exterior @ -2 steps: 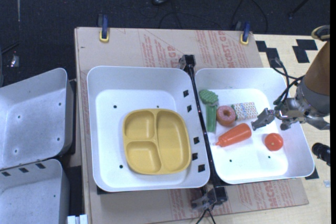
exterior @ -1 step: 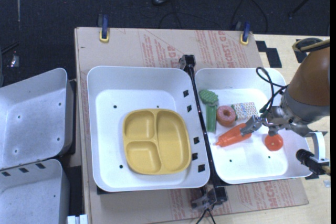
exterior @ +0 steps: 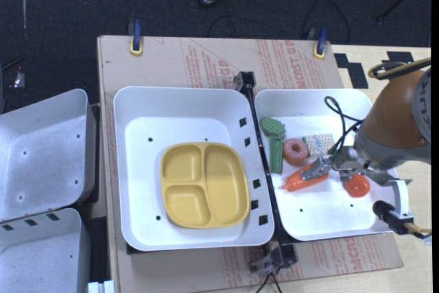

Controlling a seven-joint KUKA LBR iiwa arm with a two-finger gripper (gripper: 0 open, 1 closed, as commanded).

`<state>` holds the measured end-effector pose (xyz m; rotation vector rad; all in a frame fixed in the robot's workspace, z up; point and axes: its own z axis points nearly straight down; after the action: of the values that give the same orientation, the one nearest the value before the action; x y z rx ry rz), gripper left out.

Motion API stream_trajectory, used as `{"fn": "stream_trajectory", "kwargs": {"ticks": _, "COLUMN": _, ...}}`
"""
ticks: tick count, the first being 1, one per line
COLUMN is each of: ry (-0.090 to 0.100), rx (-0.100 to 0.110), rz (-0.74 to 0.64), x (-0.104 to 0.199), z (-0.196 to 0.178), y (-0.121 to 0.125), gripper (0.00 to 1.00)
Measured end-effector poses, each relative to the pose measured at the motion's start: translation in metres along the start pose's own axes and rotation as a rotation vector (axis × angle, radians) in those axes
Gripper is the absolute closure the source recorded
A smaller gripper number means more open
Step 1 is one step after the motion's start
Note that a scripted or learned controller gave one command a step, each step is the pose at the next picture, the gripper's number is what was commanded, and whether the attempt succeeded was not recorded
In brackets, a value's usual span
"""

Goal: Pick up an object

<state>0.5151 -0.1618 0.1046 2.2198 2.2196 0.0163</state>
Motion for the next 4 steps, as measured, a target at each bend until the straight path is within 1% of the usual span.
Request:
{"fn": "stream_trajectory", "kwargs": {"ticks": 1, "ry": -0.007, "rx": -0.007, "rz": 0.000, "x": -0.002, "z": -0.013, "y": 0.001, "gripper": 1.00}}
{"fn": "stream_trajectory", "kwargs": {"ticks": 2, "ry": -0.007, "rx": 0.005, "rz": -0.003, "x": -0.005, "z": -0.068, "y": 0.012, "gripper": 1.00}}
{"fn": "stream_trajectory", "kwargs": {"ticks": 4, "ry": -0.008, "rx": 0.003, "rz": -0.003, "x": -0.003, "z": -0.168, "y": -0.003, "gripper": 1.00}}
